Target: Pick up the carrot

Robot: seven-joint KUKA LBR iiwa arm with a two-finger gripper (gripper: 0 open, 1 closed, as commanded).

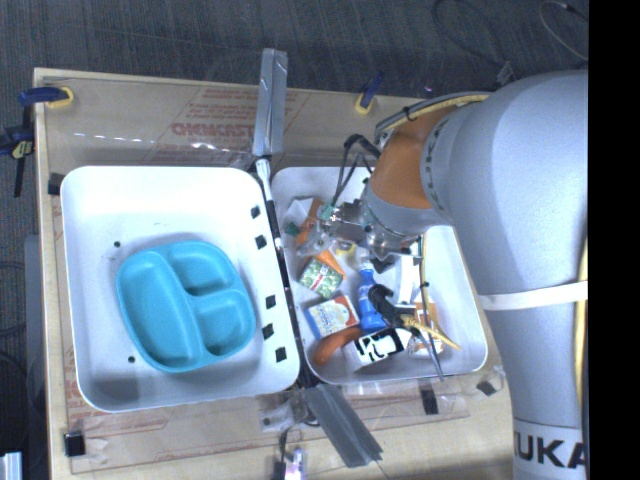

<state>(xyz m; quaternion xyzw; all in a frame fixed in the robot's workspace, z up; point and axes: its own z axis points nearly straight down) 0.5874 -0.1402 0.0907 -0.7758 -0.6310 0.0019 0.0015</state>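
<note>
- orange tapered carrot point(335, 345) lying at the near edge of the right shallow white bin point(462, 268), beside a black-and-white packet point(380, 346).
- tool point(342, 225) low over the bin's far clutter, well apart from carrot; cannot tell its state.
- blue divided plastic tray point(185, 304) in left white bin point(90, 208).

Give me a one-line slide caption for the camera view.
KUKA arm's gripper over the cluttered right bin, carrot lying near its front; blue divided tray in the left bin.
</note>
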